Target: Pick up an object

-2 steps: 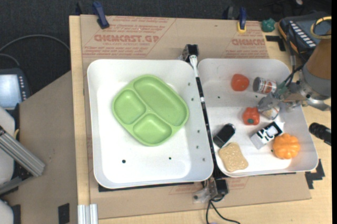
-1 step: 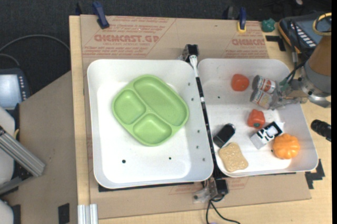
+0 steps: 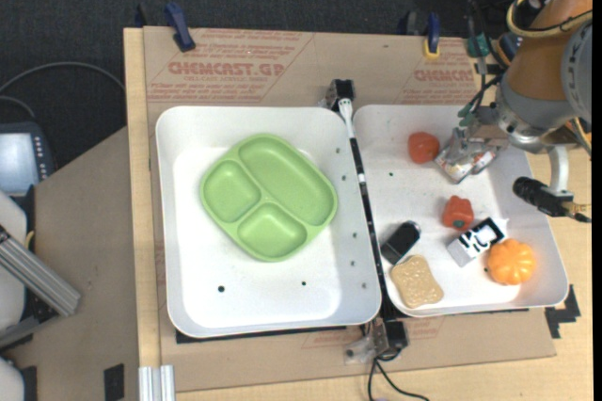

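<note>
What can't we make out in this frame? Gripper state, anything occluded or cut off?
- Gripper, camera view: too small and blurred against the right white bin to judge its state or whether it touches anything.
- Small red-orange round object: too small to identify.
- Black-and-white box: lettering unreadable.
- Grey arm with orange band: cut off by the right edge.
- Small black oblong object: identity unclear.

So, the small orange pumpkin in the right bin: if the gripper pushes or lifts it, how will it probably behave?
The small orange pumpkin-shaped toy looks rounded, so a sideways push may roll it toward the right white bin's rim. Its surface looks smooth and glossy, so it might slip from a narrow pinch. It looks like a small toy, so probably light to lift.
</note>
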Robot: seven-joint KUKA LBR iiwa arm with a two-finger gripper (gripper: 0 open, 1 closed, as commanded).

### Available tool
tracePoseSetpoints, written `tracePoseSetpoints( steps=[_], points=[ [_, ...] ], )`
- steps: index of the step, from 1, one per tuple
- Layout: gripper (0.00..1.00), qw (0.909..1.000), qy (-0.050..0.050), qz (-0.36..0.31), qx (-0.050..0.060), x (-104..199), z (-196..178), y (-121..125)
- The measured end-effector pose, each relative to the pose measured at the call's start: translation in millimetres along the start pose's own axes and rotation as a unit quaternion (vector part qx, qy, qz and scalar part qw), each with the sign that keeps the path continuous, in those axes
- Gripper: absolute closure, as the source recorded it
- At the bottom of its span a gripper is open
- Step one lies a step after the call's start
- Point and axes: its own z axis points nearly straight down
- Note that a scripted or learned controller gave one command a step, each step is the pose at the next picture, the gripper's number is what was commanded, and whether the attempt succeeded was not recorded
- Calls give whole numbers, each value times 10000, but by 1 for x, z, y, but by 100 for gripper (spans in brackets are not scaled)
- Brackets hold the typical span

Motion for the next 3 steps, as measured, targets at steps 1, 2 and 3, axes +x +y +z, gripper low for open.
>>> tracePoseSetpoints(
  steps=[1, 2, 3],
  points=[
    [0, 10000, 8, 16, 8, -2, -1, -2],
    [0, 10000, 13, 3, 27, 36, 39, 43],
    [0, 10000, 26, 36, 79, 65, 37, -42]
  ],
)
